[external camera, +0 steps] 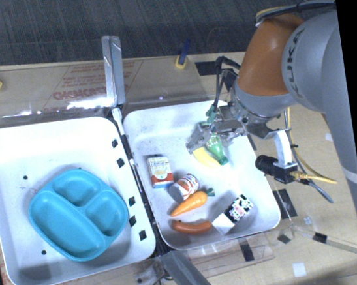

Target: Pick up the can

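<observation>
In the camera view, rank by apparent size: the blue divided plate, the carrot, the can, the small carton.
1. Blue divided plate, by far the largest.
2. Carrot.
3. Small carton and can: these look about alike, so I won't rank them.

Can: small, red and white, lying on its side in the right bin, near centre. Flanked by the small carton and the carrot.

Two white bins, one blue divided plate, one small carton, one can, one carrot, one sausage, one cow-patterned box, one yellow and one green item under the arm
</observation>
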You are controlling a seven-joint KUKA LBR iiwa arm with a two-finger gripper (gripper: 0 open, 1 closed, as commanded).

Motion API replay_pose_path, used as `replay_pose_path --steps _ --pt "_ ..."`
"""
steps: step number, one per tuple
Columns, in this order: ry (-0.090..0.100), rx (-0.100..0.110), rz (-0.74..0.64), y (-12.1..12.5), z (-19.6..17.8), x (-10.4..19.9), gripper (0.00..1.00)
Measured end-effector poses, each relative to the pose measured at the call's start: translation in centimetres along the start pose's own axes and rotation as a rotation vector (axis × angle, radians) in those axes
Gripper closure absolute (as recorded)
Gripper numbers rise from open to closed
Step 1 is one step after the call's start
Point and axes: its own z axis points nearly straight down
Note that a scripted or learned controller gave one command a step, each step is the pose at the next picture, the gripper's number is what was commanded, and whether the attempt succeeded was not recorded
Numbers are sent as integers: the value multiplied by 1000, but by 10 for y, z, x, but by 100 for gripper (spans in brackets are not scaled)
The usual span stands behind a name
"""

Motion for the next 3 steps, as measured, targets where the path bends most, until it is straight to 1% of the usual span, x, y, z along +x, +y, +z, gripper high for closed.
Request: replay_pose_path --steps 1,2,3 --pt "0 0 -253 -44 105 49 0" --pt "-1 0 -259 -43 95 49 100" --pt "-2 -2 -331 -83 26 154 100"
